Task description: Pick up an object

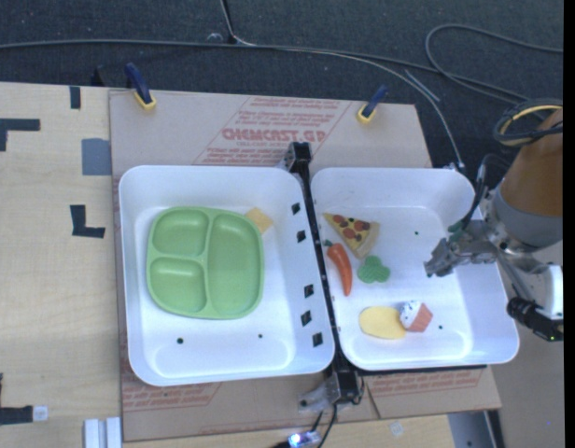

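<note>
my fingers (443, 258) hung over the right bin (455, 189), near its right wall; whether they were apart or together i could not tell. the nearest object, a red-and-white piece (416, 316), lay nearer and slightly left, touching a yellow piece (382, 323).

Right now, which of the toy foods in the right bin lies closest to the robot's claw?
The small red-and-white piece, beside the yellow one. The pizza slice, carrot and green piece lie farther from the gripper.
</note>
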You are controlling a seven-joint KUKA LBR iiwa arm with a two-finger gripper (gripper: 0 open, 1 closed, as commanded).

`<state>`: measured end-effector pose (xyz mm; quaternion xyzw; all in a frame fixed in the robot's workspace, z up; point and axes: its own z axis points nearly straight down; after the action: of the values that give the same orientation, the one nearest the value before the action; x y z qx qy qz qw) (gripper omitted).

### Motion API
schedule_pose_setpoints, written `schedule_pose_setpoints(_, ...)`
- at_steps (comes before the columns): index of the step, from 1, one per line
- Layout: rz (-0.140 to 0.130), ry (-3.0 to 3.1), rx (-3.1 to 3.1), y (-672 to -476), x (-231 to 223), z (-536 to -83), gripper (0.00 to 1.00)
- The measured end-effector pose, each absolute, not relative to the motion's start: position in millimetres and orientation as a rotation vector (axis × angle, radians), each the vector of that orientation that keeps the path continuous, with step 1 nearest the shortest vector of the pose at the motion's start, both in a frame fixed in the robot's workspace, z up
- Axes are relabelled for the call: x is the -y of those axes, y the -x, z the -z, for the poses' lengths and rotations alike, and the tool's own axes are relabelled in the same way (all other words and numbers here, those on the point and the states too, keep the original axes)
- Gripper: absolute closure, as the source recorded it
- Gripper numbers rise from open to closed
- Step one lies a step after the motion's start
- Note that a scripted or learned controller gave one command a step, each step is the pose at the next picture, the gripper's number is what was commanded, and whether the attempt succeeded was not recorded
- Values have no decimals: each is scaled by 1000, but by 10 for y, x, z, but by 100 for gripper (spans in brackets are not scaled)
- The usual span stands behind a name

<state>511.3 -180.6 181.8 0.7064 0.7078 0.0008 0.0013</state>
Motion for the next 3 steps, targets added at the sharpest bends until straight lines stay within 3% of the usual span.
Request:
schedule_pose_setpoints(2,-2,-2218,-2221,-5106,1801,-2856,100)
schedule_pose_setpoints(3,1,-2216,-2228,-5184,1240,-2712,100)
